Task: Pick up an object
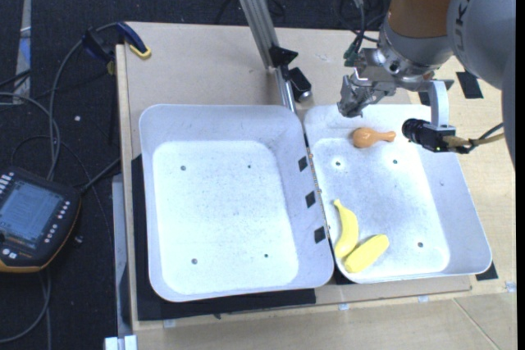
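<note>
In the right bin lie three small things. An orange pear-shaped object rests near the bin's far edge. A yellow banana lies near the front left corner, with a yellow oblong piece touching it on the right. My gripper hangs over the far left part of that bin, just above and left of the orange object. Nothing is visible between its fingers. Their spread is hidden by the dark wrist above.
The left bin sits beside the right one, joined at a ridge with black clips. A slanted metal rail rises behind the bins. A blue-handled clamp grips the bench's far left corner. A pendant lies off the bench at left.
</note>
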Robot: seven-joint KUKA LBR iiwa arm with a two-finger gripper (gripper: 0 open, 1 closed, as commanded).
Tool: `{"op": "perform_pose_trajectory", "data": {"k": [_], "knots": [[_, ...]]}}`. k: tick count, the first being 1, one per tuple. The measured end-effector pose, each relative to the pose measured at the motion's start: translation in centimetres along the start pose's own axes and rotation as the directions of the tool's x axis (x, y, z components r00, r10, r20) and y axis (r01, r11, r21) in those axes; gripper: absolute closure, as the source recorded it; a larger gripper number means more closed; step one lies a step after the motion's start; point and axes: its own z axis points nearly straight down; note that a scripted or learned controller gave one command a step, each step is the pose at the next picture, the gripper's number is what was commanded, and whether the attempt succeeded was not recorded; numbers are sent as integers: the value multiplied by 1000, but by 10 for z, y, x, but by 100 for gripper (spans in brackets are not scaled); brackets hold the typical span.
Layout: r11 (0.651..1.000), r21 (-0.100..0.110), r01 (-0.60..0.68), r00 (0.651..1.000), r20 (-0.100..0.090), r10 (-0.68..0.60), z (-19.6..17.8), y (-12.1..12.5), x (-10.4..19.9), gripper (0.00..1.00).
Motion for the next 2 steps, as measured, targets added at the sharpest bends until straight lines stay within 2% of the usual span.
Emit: {"op": "perform_pose_trajectory", "data": {"k": [1,2], "knots": [[1000,0,1,1000,0,-1,6,15,59,100],[1000,1,0,1000,0,0,19,12,107,100]]}}
